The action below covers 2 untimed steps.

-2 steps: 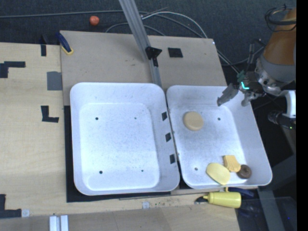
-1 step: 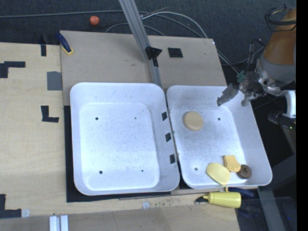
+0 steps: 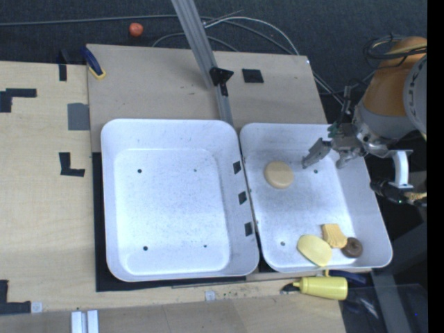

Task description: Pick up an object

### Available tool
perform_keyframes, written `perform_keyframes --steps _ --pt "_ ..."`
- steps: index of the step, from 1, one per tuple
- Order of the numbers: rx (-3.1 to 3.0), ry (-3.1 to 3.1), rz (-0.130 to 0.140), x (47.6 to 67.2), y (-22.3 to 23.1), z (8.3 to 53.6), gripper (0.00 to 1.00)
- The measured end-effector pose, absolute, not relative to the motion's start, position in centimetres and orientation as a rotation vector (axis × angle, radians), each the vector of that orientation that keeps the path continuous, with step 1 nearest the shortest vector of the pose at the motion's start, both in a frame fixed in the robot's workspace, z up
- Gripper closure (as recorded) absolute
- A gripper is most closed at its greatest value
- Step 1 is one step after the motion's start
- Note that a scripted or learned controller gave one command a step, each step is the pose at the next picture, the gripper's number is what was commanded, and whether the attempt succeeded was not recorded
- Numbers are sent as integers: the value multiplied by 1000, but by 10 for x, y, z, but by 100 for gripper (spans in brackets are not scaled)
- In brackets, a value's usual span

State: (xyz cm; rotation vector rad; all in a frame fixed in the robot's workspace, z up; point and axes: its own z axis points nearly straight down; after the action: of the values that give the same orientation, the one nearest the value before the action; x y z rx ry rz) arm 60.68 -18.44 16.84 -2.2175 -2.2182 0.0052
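Starting at the left, we see the left bin as open floor with nothing to pick, so any sweep that way costs us time and risks clipping the raised wall the two bins share. Across that wall, in the right bin, the round tan puck lies alone near the bin's middle toward the shared wall, with bare floor all round it; we judge it the easiest target. The gripper hangs just to its right near the far edge, fingers spread apart and holding nothing. If we descend off-centre, one finger could land on the puck and push it away. At the near right corner the yellow piece, the small orange block and the dark ring crowd the rim, where fingers could jam against the wall.
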Motion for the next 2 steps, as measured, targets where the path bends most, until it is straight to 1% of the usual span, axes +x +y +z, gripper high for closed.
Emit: perform_keyframes --steps 1,2 --pt "-2217 -2219 5 614 -184 110 0" --pt "-2224 -2226 -5 616 -184 92 0"
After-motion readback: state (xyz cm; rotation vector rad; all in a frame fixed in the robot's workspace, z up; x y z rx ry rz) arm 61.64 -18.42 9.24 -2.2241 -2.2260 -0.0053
